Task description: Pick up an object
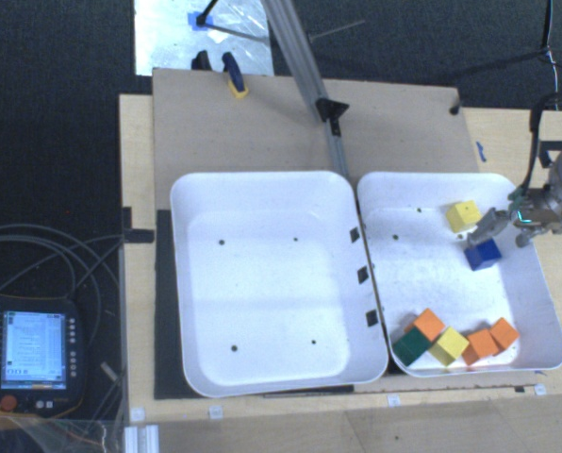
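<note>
One gripper (496, 226) reaches in over the right bin (536, 291) from the right; I cannot tell how it is set. Blue cube (483, 254) lies just beside its tip, yellow cube (463, 215) close above-left. Five more cubes cluster at the bin's near edge: orange (429, 325), green (411, 346), yellow (448, 346), two orange (493, 338). Left bin (182, 281) adjoins on the counter (394, 121).

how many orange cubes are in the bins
3, all in the right bin: one above the green cube, two at the near right corner. None seem hidden.
</note>
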`<action>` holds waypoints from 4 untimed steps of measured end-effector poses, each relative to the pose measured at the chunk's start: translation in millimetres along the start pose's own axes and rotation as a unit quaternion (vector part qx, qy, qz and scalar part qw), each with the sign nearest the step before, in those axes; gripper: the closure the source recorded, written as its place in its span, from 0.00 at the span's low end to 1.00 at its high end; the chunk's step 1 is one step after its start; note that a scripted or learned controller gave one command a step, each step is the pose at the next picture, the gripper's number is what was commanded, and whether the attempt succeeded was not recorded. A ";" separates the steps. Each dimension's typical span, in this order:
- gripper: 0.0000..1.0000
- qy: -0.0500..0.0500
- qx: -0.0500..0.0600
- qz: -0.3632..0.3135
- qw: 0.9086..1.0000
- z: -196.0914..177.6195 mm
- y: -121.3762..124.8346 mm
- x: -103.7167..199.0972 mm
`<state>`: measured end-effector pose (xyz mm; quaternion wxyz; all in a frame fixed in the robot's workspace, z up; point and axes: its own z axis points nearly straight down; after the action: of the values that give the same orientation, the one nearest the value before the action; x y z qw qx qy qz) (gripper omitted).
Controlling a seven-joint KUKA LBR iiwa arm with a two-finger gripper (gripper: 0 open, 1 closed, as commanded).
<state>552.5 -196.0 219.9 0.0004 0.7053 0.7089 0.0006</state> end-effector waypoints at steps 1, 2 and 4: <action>0.00 0.000 0.000 0.000 1.000 -0.1 0.0 0.0; 0.00 0.000 0.002 0.001 1.000 62.3 -0.4 1.9; 1.00 -0.001 -0.001 0.000 1.000 100.3 1.2 1.3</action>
<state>553.9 -194.7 119.6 0.0019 0.7055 0.7087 0.0010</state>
